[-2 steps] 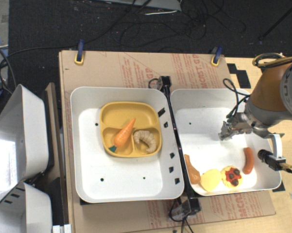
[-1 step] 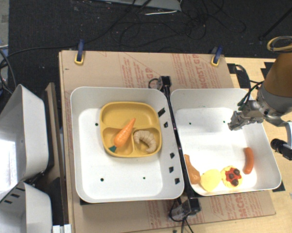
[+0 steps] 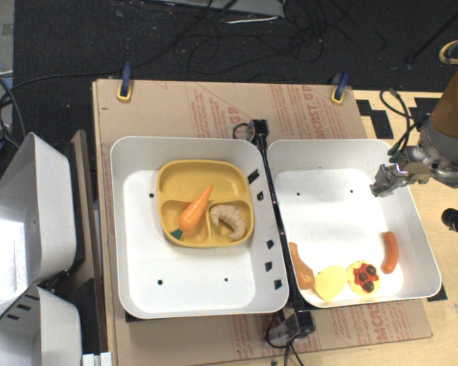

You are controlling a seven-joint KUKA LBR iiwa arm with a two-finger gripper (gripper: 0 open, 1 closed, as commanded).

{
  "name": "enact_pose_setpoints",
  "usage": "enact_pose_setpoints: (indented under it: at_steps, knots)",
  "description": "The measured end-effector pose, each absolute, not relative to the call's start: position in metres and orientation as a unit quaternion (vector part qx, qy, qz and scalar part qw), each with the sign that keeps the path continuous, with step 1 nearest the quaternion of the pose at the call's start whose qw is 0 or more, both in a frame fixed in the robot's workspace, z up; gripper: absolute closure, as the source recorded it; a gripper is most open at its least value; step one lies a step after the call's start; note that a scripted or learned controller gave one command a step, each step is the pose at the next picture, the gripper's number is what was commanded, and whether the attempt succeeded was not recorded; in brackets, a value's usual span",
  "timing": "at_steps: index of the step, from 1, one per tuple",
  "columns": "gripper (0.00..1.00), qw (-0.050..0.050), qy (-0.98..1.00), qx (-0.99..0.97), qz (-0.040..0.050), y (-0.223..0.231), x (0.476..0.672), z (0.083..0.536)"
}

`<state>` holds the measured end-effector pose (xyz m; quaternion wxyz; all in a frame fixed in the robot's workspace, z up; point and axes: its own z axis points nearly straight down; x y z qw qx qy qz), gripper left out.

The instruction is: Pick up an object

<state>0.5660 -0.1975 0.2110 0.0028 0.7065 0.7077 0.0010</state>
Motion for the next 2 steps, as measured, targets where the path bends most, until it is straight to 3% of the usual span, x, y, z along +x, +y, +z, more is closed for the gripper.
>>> enact_pose_setpoints:
  at_steps: [1,2]
  knots:
    - [1.00,0.002,0.708,0.706,0.0007,-0.198,0.567,0.235]
    - [1.00,0.000,0.710,0.704,0.0006,-0.144,0.573,0.236]
